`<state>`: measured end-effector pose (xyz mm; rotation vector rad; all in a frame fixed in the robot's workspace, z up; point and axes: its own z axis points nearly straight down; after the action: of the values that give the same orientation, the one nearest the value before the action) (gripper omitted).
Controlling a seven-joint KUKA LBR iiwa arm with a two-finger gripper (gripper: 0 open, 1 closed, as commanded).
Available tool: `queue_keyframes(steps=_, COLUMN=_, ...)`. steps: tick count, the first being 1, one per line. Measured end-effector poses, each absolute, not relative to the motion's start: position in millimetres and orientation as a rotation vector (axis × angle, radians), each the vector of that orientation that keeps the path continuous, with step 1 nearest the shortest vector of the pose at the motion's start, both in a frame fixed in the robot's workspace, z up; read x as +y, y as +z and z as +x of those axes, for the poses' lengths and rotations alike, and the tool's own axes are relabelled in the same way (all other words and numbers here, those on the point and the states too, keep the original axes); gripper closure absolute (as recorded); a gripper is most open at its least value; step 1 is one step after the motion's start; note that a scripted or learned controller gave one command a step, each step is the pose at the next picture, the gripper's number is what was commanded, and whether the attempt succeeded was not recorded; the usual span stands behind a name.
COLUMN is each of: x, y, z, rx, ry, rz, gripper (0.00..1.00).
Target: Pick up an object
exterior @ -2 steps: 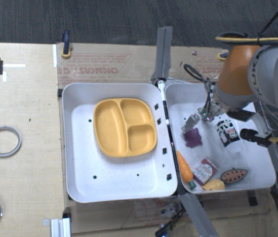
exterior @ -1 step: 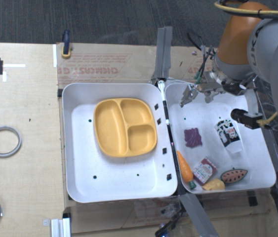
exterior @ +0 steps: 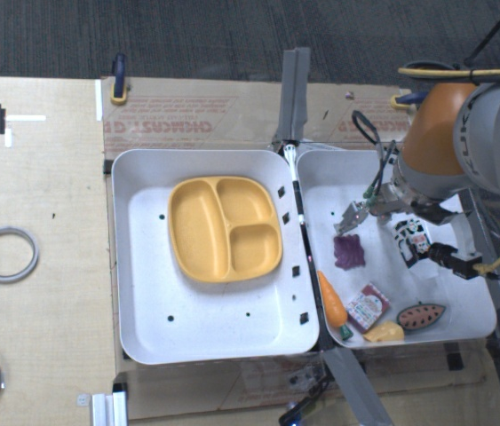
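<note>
- Gripper (exterior: 353, 217) hangs over the right bin (exterior: 476, 313); whether it is released or clenched cannot be told, and nothing shows between its tips.
- Purple grape bunch (exterior: 349, 252) lies just below the gripper, apart from it, its long axis roughly up-down in the view.
- Carrot (exterior: 330, 299) lies further below, long axis diagonal, green end toward the near rim.
- Count beyond the carrot: one red packet (exterior: 366, 307), one yellow piece (exterior: 384, 332), one brown oval piece (exterior: 420, 316).
- Left bin (exterior: 138, 309), well left of the gripper, holds one yellow divided plate (exterior: 226, 229).
- Both bins rest on a pale wooden bench (exterior: 45, 327); one grey ring (exterior: 5, 254) lies far left.
</note>
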<state>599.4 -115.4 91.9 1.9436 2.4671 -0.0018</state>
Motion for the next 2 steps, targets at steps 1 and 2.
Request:
queue_keyframes(steps=1, x=-62, y=191, z=553.6, rx=2.202, ry=-0.004, rz=2.24, gripper=0.0)
queue_keyframes(steps=2, x=-103, y=95, z=512.3, rx=2.46, ry=-0.003, rz=1.957, gripper=0.0)
